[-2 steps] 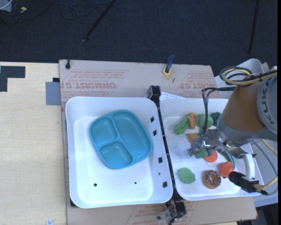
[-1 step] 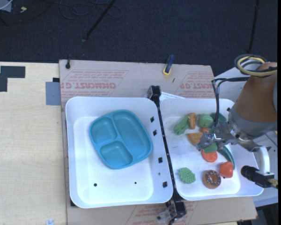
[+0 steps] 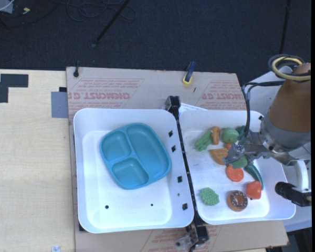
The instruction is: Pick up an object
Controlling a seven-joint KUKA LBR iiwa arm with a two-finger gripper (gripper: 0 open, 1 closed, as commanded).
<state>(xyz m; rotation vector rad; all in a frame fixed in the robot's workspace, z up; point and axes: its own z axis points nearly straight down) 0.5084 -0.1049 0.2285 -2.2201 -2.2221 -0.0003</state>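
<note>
Grey arm [image 3: 283, 133], orange band (black cables), metal gripper [image 3: 236, 152]

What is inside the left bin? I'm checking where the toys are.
The left bin holds a blue divided plate; whatever lies under the plate is covered.

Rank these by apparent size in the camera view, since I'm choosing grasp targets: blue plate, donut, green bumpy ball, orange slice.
1. Blue plate, by far the largest.
2. Donut.
3. Green bumpy ball, nearly the donut's size, so that order is unsure.
4. Orange slice, roughly similar too.
</note>
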